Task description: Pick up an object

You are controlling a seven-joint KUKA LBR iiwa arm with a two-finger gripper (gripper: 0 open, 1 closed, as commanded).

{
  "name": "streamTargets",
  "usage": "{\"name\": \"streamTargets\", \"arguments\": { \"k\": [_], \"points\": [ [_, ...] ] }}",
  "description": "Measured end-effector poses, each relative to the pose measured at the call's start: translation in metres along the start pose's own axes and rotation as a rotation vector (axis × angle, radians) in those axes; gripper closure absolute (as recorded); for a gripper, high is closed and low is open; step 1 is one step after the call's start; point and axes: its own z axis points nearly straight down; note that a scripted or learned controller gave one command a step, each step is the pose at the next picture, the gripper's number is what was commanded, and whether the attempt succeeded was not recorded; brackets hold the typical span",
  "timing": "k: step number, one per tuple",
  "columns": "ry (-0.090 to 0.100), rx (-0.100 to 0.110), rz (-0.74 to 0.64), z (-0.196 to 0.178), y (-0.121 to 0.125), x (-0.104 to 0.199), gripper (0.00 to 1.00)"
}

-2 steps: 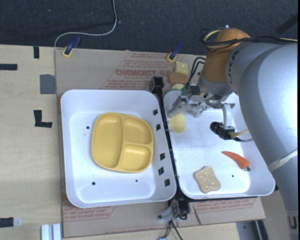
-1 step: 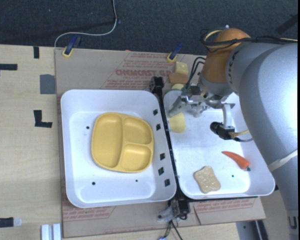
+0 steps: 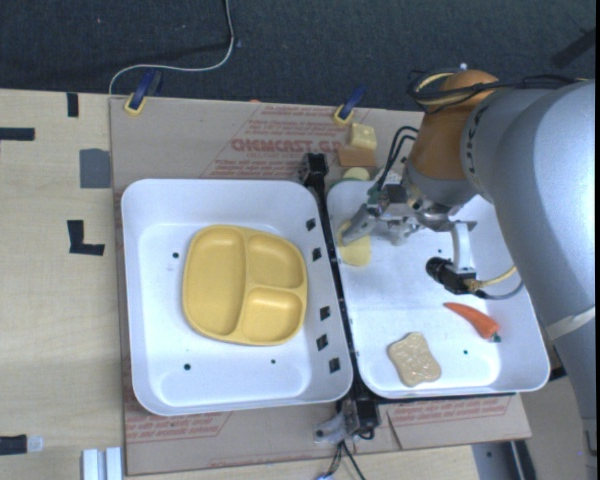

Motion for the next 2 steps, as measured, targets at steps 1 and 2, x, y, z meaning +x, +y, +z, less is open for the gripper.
{"name": "streamTargets", "arguments": {
  "k": [1,2],
  "points": [
    [0.001,-0.001,0.000,0.0002,0.0039,0.0019,0.00],
    [0.002,-0.001,0.000,0.0005,0.0132,0.0055,0.00]
  ]
}}
